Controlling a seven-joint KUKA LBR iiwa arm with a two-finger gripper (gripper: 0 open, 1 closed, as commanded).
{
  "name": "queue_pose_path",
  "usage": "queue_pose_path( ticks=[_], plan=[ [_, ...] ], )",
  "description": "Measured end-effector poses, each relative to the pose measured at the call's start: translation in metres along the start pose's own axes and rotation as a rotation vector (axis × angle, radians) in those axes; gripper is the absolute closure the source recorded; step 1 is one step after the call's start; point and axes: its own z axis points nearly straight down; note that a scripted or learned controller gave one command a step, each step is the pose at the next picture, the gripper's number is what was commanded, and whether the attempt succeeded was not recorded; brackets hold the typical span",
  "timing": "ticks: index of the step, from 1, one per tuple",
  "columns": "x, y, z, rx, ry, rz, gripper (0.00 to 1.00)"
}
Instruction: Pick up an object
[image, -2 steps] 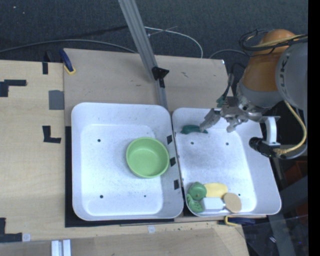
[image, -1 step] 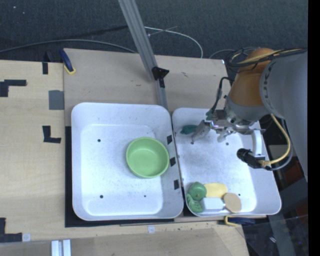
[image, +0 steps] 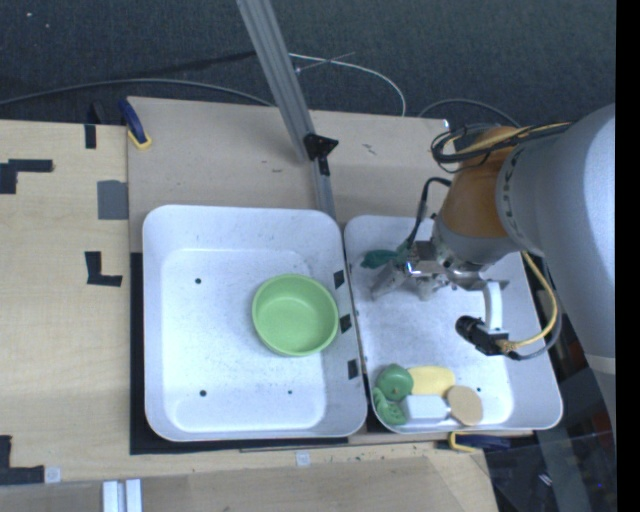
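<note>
Pincer (image: 398, 272) low in right bin (image: 530, 400) — fingertips indistinct.

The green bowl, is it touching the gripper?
Apart. The camera view shows the green bowl in the left bin, while the gripper is over the right bin.

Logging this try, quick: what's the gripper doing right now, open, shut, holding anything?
Gripper: low in the right bin, beside a small teal object; a hold on it cannot be told.
</note>
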Motion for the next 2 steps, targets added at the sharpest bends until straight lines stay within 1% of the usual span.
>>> queue_pose_path(
  ticks=[1, 2],
  plan=[
    [0.001, 0.001, -0.013, -0.004, 0.000, -0.002, 1.00],
    [-0.007, 0.001, -0.074, -0.012, -0.001, 0.001, 1.00]
  ],
)
